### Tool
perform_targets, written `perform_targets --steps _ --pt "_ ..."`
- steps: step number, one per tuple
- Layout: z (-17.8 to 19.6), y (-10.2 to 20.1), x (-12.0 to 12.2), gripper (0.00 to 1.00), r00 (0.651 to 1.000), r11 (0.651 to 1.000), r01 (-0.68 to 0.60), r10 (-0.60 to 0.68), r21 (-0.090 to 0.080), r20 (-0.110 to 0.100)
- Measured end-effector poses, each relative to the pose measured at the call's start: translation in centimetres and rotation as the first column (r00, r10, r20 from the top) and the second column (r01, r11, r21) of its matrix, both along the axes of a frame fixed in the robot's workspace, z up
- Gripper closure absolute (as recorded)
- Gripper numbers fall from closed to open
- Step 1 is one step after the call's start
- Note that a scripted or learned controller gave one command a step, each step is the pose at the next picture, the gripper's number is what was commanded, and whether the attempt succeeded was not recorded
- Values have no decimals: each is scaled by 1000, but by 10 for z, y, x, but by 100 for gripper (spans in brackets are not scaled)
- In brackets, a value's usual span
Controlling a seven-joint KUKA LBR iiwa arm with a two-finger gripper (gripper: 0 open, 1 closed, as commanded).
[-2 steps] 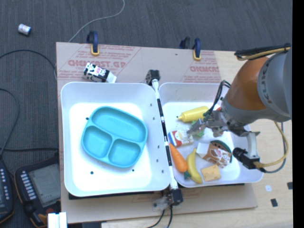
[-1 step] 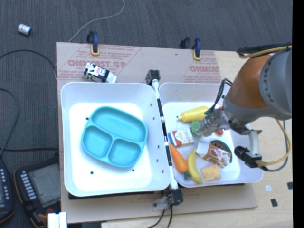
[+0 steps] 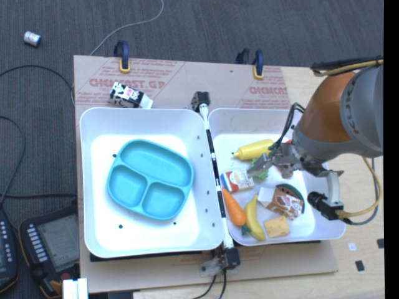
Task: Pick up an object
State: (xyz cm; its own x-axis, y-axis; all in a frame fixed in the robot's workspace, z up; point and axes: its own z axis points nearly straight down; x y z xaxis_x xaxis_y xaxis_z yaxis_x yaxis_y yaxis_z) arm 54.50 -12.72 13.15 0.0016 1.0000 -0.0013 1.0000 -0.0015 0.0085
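Your gripper (image 3: 260,165) hovers mid-right of frame, just below the yellow mustard bottle (image 3: 254,148); jaws' state unclear.

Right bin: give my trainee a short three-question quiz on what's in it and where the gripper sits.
1. True or false: the blue plate lies in the right bin.
2. Which lies nearest the gripper? A carrot B mustard bottle C banana
3. What lies directly left of the banana?

Key: 1 false, it is in the left bin. 2 B. 3 the carrot.
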Motion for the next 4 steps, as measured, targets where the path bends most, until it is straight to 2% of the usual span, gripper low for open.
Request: perform_targets --steps 1,2,3,4 --pt "-40 26 -19 0 1000 1000 1 -1 -4 13" --pt "-26 27 -16 100 1000 1000 0 0 -1 19" --pt "-27 27 -16 0 1000 1000 0 0 -2 17" --pt "-16 29 -15 100 1000 1000 -1 1 2 18"
